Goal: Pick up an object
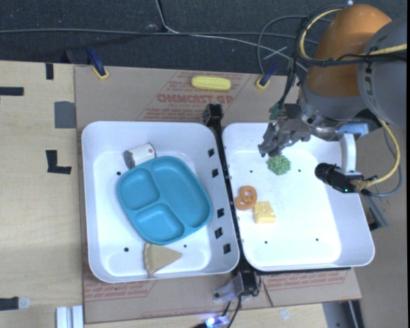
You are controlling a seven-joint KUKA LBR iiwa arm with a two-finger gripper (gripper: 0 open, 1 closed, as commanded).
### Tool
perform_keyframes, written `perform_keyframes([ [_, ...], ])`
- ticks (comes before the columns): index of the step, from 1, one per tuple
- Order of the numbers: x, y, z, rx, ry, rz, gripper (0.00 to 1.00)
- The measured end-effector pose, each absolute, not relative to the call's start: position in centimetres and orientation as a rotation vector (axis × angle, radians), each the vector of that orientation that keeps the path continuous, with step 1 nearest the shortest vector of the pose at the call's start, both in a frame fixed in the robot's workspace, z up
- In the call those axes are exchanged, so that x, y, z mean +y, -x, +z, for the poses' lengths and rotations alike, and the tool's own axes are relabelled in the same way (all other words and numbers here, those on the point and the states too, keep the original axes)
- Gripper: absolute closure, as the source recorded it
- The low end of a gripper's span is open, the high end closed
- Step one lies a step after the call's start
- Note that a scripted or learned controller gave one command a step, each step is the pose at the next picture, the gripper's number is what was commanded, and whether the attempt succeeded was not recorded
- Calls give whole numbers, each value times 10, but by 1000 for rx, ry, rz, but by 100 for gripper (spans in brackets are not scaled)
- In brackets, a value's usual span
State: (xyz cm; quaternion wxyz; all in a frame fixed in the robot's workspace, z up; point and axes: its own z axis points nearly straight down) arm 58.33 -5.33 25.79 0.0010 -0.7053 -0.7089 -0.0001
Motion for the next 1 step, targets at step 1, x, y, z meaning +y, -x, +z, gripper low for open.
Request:
perform_keyframes([
  [1, -4, -562, 241, -2224, 2213, 4, 100],
])
